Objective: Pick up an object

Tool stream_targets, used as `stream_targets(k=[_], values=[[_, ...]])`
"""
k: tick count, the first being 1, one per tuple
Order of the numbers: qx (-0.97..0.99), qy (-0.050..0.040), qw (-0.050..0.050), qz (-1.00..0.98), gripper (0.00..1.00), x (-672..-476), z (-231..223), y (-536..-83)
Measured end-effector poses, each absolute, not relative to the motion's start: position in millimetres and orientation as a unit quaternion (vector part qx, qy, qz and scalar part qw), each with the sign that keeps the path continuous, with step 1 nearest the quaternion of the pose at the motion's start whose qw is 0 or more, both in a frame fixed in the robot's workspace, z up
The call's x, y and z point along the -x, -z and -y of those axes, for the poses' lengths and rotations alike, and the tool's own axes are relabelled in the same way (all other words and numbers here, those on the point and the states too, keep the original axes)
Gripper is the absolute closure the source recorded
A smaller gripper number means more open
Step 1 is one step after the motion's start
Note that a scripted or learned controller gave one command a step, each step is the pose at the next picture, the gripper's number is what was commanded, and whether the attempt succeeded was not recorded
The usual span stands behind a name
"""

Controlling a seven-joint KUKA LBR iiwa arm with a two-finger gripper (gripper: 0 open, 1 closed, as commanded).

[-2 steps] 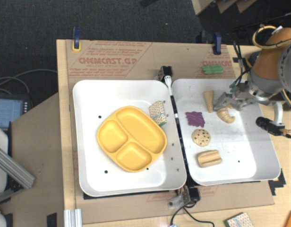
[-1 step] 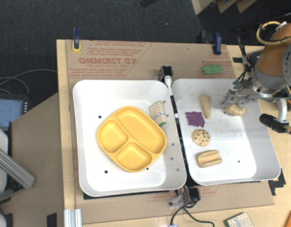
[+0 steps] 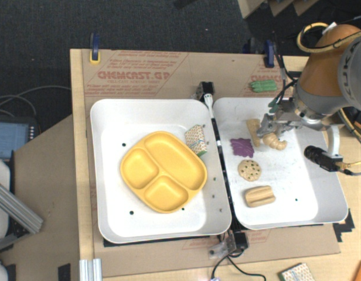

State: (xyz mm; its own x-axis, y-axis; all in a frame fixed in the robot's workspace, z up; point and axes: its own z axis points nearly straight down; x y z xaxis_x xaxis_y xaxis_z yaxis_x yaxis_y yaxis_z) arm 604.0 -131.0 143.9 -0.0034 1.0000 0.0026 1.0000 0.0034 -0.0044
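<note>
so far nothing is lifted: the hand (image 3: 269, 127) hangs low in the right bin (image 3: 321, 212) beside a tan toy (image 3: 274, 141). whether it grips anything cannot be told, so the pick remains.

Arm (image 3: 330, 69): one, grey, with an orange band above the wrist; entered from the right edge of the view and reached leftward and down at a slant. Orange section sat uppermost, grey wrist housing below it. Yellow and black cabling looped over the top of the arm and trailed along its side. Gripper (image 3: 267, 131): two-finger type, dark metal, pointed downward at the end of the wrist, set low, close to the surface beneath. Separation of its tips could not be made out.
</note>
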Motion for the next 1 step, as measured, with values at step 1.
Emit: stream_targets(k=[1], values=[[0.705, -0.0003, 0.003, 0.709, 1.0, -560.9, 47.3, -186.5]])
